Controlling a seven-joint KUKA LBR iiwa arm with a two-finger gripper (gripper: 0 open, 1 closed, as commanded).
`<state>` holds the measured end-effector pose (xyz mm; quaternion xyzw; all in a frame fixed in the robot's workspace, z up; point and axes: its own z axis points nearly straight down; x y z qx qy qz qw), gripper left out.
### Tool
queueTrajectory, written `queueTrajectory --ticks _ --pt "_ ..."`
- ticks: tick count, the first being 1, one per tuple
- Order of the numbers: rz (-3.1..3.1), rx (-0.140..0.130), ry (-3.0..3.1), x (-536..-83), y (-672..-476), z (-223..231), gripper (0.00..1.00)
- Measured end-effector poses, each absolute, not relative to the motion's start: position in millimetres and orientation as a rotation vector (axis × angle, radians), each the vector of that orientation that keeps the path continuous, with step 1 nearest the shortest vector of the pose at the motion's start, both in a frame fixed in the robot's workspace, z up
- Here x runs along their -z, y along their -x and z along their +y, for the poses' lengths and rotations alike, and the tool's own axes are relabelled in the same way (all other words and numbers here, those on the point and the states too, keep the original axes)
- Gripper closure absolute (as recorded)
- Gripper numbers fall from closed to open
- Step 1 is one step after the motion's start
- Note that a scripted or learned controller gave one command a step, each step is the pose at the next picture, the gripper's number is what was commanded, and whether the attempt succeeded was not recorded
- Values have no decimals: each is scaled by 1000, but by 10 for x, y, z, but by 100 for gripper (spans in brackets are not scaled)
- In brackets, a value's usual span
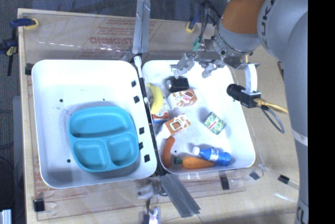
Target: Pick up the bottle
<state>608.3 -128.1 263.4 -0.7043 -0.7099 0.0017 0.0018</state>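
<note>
The bottle (212, 155) is small and blue with a white cap, lying on its side near the front edge of the right bin (238, 118), cap pointing left. My gripper (196, 66) hovers over the far end of that same bin, well away from the bottle. Its two grey fingers (183, 65) are spread open with nothing between them. A small black object (178, 83) lies just below the left finger.
A carrot (191, 163) and an orange sausage-like item (166, 148) crowd the bottle's left side. A green packet (214, 122), two printed cartons (177, 124) and a banana (155, 98) lie mid-bin. The left bin (52, 87) holds a blue divided tray (102, 138).
</note>
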Motion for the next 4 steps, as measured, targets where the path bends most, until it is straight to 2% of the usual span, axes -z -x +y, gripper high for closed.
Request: queueTrajectory --ticks 1,2,3,4 --pt "-2232 -8 2203 -2731 -6087 -1272 100" --pt "-2232 -8 2203 -2731 -6086 -1273 0" --pt "-2311 -2 2128 -3367 -6572 -1371 0" --pt "-2276 -7 2159 -2301 -5394 -1485 0"
